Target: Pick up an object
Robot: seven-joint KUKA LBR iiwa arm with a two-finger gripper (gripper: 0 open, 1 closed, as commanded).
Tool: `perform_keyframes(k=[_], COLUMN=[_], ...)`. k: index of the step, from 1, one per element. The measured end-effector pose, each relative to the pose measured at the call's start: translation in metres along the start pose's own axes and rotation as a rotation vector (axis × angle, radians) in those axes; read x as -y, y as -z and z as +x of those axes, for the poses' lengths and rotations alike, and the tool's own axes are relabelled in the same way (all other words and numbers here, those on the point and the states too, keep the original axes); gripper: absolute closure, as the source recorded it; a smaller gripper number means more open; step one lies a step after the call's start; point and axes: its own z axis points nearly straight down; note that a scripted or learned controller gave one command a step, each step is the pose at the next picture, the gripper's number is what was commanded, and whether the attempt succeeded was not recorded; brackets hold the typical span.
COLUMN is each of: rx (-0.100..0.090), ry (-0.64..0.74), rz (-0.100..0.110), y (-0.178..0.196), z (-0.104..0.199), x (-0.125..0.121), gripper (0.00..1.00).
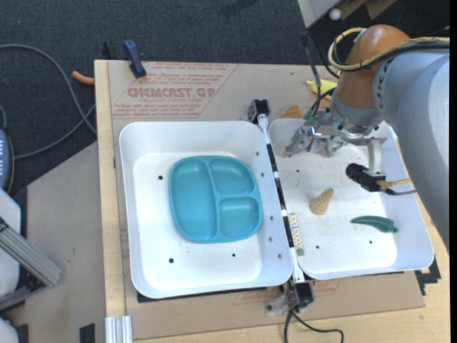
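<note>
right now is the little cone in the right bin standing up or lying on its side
Lying on its side. The tan cone rests flat on the floor of the right bin, its narrow tip pointing up and right and its wide end down-left.

Dark carpet floor [50, 20] surrounds a cardboard-topped bench [171, 91].

- The brown cardboard sheet [171, 91] lying on the counter under the white bins bears red print; its largest line reads roughly "CHEMCAST GP".
- Smaller red lines above and below that word are too fine to read.
- A narrow label strip [293, 234] between the two bins carries marks too small to make out.
</note>
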Motion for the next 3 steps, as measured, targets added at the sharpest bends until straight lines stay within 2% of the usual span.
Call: perform_keyframes(k=[3], rx=[0.001], ry=[0.000], rz=[0.000], y=[0.0003], z=[0.0050], x=[0.0000], gripper=[0.00])
